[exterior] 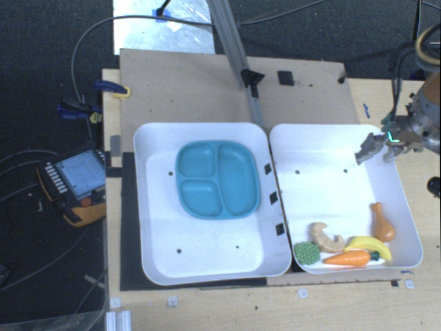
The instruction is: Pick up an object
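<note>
Several toy foods lie along the near edge of the right bin (324,185): a green broccoli piece (307,253), a tan pastry-like piece (326,236), an orange carrot (347,258), a yellow banana (371,245) and an orange drumstick-shaped piece (381,223). My gripper (377,148) hangs over the far right side of that bin, well above and behind the foods. Its two fingers are spread apart with nothing between them.
The left bin (158,254) holds a blue divided plate (218,179). A grey pole (231,33) slants down to the bins' far edge. Cables, clamps and a handheld unit (74,181) lie off the bench at left.
</note>
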Controlling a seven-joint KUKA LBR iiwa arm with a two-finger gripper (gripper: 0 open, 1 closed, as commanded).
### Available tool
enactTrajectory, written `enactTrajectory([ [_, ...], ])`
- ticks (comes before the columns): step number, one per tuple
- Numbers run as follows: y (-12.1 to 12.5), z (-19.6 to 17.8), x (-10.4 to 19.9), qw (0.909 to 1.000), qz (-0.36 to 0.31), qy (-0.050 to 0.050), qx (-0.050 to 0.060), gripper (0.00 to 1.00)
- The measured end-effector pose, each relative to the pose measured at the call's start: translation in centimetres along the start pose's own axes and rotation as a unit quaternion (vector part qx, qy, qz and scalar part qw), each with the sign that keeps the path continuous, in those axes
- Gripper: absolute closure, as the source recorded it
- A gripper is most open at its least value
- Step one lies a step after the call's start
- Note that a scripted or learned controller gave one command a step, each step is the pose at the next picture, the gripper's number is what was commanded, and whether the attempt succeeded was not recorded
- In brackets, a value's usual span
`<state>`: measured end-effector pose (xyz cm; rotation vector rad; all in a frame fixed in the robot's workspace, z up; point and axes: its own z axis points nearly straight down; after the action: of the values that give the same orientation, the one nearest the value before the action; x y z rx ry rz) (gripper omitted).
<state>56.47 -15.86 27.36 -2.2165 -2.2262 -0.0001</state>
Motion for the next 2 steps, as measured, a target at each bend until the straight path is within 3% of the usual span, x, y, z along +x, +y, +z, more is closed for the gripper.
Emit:
enactTrajectory([
  [1, 0.0, -0.1, 0.0, 1.0, 0.0, 0.0, -0.001, 0.0],
  [2, 0.1, 6.2, -0.2, 1.0, 0.002, 0.0, 0.001, 0.0],
])
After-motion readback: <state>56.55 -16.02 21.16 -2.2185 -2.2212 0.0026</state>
